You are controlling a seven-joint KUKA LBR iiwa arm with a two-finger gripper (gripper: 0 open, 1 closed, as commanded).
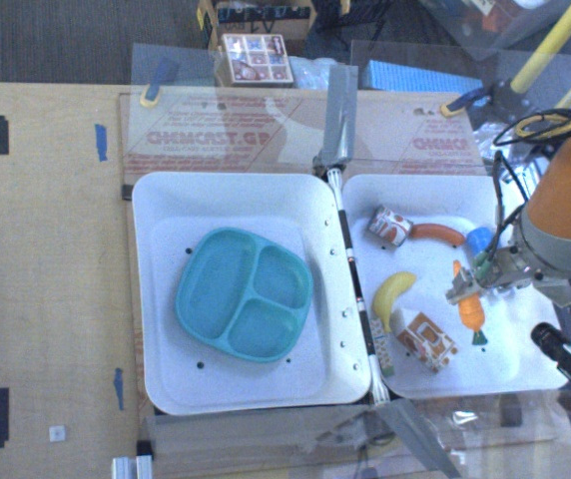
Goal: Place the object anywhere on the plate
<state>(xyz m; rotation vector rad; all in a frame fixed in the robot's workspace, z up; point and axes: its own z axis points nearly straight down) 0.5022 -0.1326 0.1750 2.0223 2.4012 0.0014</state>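
Left bin point(156, 218): a shallow white tray sitting on the desk point(46, 267), carrying the plate point(244, 293). The plate is teal, with three compartments, lying flat and slightly turned near the middle of the bin, with nothing resting on it.

Right bin point(415, 190): a matching white tray lying just beside the left one, the two sharing a divider. It is holding the loose items:
- a banana point(392, 296), yellow, lying curved near the bin's left wall;
- a small carton point(425, 340), brown and white, lying tilted just below the banana;
- a can point(389, 227), lying on its side toward the upper left of the bin;
- a sausage point(437, 233), orange-red and elongated, lying just right of the can;
- a blue piece point(479, 240), sitting at the sausage's right end, partly hidden by the arm;
- a carrot point(472, 313), orange with a small green tip, lying toward the right side of the bin.

Arm point(565, 198): grey with an orange band, reaching in from the right over the right bin. Its end effector point(470, 285) is hanging directly above the carrot, just over the carrot's upper end. How far it is opening cannot be told here, and no item is showing clearly between its tips.

Every loose item is lying in the right bin, well apart from the plate.
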